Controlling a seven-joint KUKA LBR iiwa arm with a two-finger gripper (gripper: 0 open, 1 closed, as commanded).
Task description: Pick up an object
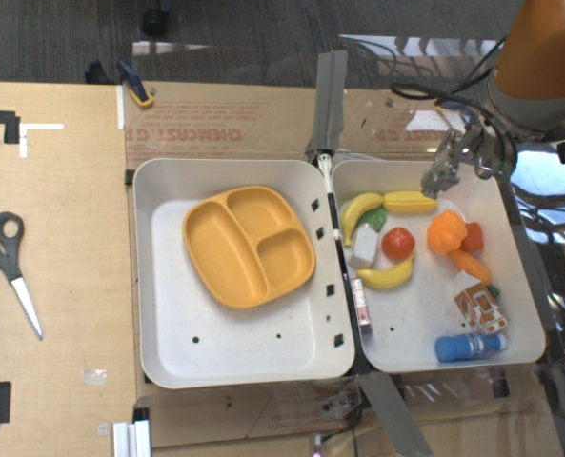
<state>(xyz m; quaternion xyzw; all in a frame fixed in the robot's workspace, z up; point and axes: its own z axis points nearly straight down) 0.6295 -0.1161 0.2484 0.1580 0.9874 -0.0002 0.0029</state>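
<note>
Fingers (441, 176) hang just above corn (409, 201) (not touching).

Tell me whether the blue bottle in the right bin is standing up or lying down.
Lying down: the blue bottle rests on its side along the right bin's near wall, white cap pointing right.

Toy food fills the right bin (525, 346): bananas (387, 274), tomato (397, 243), corn (409, 202), bottle (468, 347).

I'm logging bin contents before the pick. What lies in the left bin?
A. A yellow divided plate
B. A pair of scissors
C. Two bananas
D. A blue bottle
A: the yellow divided plate lies in the left bin, while the blue bottle is in the right bin.
</note>
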